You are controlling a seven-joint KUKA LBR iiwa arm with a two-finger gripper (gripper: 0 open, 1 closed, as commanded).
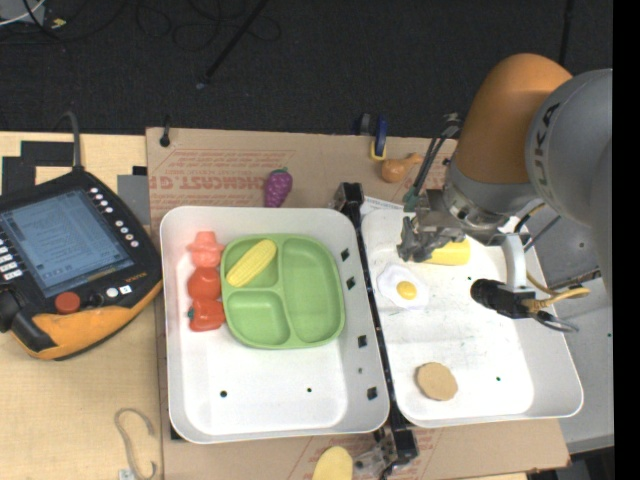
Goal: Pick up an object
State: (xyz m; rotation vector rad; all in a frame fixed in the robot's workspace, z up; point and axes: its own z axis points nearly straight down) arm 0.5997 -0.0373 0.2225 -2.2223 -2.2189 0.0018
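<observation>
1. The gripper (418, 249) hangs low over the right bin (560, 393), at its far edge; honestly can't tell if the fingers are spread or pressed together.
2. A yellow block (450, 254) sits just beside it, a fried egg toy (403, 289) right below.
3. A round cookie (436, 381) lies near the front.
4. The left bin (260, 408) holds a green tray (290, 308) with corn (249, 261).

Two white bins (262, 408) look like smooth, slightly glossy plastic. In the left bin, a green divided tray (290, 313) appears to be matt plastic; on its left compartment lies a glossy yellow corn cob (249, 261). Left of the tray, a red figure (204, 293) shines like plastic. Behind the bins lies rough brown cardboard (220, 168). The arm's orange band (505, 118) looks smooth, possibly painted metal.
</observation>
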